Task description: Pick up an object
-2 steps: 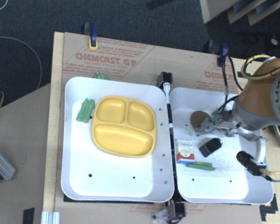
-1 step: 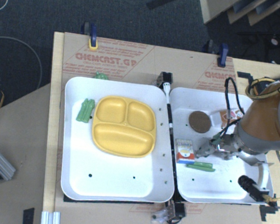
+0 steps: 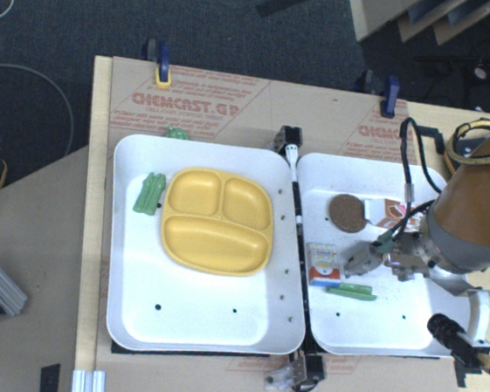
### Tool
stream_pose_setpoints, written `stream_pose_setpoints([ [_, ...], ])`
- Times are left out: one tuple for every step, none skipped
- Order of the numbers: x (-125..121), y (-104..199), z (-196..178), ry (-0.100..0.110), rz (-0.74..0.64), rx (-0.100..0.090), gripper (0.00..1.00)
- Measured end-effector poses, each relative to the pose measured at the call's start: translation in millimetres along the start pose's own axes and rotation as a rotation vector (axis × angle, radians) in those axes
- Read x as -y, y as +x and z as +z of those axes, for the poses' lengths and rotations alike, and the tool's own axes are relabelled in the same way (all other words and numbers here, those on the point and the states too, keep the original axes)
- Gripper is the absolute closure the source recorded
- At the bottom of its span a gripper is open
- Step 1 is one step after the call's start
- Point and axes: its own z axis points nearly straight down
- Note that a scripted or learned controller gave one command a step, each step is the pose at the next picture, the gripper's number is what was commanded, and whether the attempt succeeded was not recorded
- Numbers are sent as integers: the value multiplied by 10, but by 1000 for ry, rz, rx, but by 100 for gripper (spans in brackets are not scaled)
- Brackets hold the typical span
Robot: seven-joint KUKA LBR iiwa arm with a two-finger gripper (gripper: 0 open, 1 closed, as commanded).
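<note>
The pincer (image 3: 362,261) hangs low in the right bin (image 3: 404,341); whether it grips anything, I cannot tell. Just below it lies a green marker (image 3: 350,290) (light, stiff, likely slippery), best pinched across its middle.

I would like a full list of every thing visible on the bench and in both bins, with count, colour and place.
bins: 2, white, side by side on the bench
divided plate: 1, yellow, left bin
green object: 1, green, left bin, left of the plate
round disc: 1, brown, right bin, far side
small packet: 1, white and red, right bin, near its left wall
green stick: 1, green, right bin, below the packet
clamps: 2, blue, far edge of the bench
arm: 1, grey with orange band, over the right bin
end effector: 1, grey, low in the right bin
</note>
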Motion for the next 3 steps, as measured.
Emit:
stream_pose_setpoints([
  [-25, -26, -59, -2, 3, 2, 100],
  [-31, -27, -159, -4, 4, 3, 100],
  [-24, 937, -231, 0, -2, 1, 100],
])
